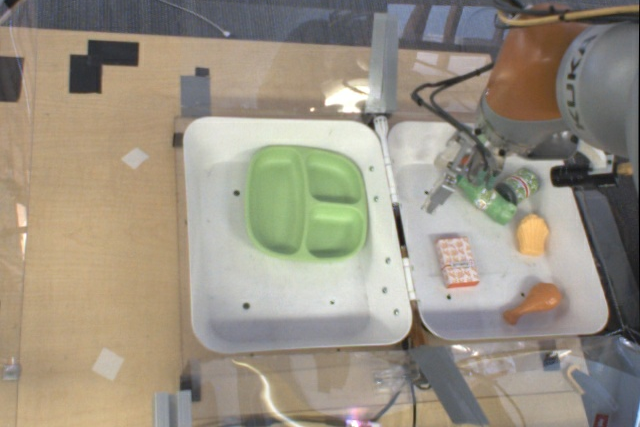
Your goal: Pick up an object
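Reaching in: the grey arm (590, 75) with its orange band enters from the right, over the right bin (500, 310).
Tool: the tool (452, 177) sits low in the right bin's upper half, against a green bottle (492, 198); whether it is spread or closed, and whether it grips anything, cannot be told.
Can: a green can (521, 184) lies just beside the bottle.
Other objects: a red-and-white box (456, 261), a yellow piece (532, 234), an orange drumstick-shaped toy (535, 301).
Left bin (215, 315): holds a green divided plate (306, 201).
Tabletop (90, 245): light wood.
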`<state>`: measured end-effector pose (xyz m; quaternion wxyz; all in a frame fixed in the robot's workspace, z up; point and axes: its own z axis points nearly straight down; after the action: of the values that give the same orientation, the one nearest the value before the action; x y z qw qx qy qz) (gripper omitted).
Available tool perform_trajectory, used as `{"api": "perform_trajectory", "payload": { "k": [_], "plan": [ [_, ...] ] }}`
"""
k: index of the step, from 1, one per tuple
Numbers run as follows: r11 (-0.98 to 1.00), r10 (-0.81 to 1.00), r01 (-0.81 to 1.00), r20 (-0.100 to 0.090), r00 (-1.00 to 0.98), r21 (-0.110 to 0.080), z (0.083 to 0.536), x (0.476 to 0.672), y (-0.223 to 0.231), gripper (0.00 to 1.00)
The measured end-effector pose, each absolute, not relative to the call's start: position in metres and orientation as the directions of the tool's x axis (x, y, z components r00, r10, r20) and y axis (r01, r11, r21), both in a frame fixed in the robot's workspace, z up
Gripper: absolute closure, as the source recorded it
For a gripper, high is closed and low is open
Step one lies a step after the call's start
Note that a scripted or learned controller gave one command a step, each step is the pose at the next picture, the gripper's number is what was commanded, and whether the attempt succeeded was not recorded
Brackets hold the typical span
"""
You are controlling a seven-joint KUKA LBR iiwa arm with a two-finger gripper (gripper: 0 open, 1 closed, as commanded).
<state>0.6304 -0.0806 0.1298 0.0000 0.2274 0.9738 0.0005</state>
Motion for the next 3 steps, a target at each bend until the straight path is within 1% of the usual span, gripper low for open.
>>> {"api": "perform_trajectory", "payload": {
  "k": [1,2,3],
  "plan": [
    [0.724,0.690,0.690,-0.005,-0.724,0.005,0.088,0.656,-0.094,0.00],
    [0.729,0.684,0.684,-0.018,-0.729,0.012,0.103,0.660,-0.092,1.00],
    [0.458,0.889,0.889,-0.003,-0.458,0.011,0.189,0.652,0.001,1.00]
  ]
}}
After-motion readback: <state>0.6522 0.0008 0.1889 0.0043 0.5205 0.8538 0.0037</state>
